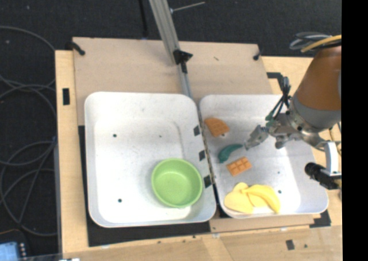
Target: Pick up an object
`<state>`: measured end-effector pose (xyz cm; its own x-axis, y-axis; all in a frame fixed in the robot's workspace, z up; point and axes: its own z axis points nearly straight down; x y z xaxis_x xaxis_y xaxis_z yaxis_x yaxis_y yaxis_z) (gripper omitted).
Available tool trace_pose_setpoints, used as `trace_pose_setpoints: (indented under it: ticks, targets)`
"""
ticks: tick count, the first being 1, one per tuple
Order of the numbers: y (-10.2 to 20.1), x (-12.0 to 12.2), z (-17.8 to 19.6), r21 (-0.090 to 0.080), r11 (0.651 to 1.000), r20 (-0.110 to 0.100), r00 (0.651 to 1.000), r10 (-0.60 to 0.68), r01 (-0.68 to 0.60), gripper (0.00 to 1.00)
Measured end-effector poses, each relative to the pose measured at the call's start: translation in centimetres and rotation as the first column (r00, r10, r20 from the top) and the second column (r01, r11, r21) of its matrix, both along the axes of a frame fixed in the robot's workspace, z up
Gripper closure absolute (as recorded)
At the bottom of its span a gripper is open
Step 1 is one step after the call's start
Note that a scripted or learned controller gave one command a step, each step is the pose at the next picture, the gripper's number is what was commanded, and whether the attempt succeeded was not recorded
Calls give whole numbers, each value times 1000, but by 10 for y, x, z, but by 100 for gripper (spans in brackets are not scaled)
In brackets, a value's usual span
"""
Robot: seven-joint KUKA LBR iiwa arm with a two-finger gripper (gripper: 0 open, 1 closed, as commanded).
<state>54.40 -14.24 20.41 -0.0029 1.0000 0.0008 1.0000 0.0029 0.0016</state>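
In the right bin lie an orange bread-like piece, a teal green object, an orange waffle-like block and a yellow banana bunch. My gripper reaches in from the right and hangs over the middle of this bin, just right of the teal object and above the waffle block. Nothing shows between its fingers. A green bowl sits in the left bin near its front right corner.
A metal pole slants up from the back between the two bins. The arm's orange and grey body covers the right bin's far right side. Cables lie on the dark floor at the left.
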Motion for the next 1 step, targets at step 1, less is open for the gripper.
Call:
trace_pose_setpoints:
  ticks: [1]
  targets:
    - [0,0,0,0,1000,0,1000,-2,2,0]
